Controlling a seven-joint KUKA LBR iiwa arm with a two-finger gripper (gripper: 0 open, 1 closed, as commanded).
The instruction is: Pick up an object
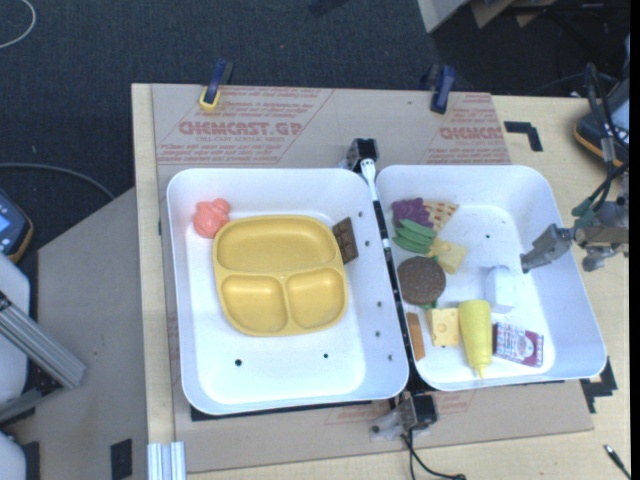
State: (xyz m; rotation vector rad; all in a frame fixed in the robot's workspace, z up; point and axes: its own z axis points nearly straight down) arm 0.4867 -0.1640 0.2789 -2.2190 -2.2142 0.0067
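My gripper (562, 244) hangs over the right rim of the right bin (560, 203), and it is seen too small to read. The right bin holds purple grapes (407, 210), a waffle piece (441, 210), green pods (414, 235), a brown patty (422, 280), a pale yellow chunk (451, 256), a white block (503, 289), a yellow mustard bottle (476, 334), a cheese wedge (445, 326), an orange strip (415, 334) and a red-and-white carton (519, 345). The white block lies closest to the gripper, down and to its left.
The left bin (190, 298) carries a yellow divided plate (280, 273), a pink toy (211, 217) at its back left and a brown chocolate piece (345, 240) by the plate's right edge. Clamps (213, 90) (440, 88) grip the board's far edge. Cables hang at the far right.
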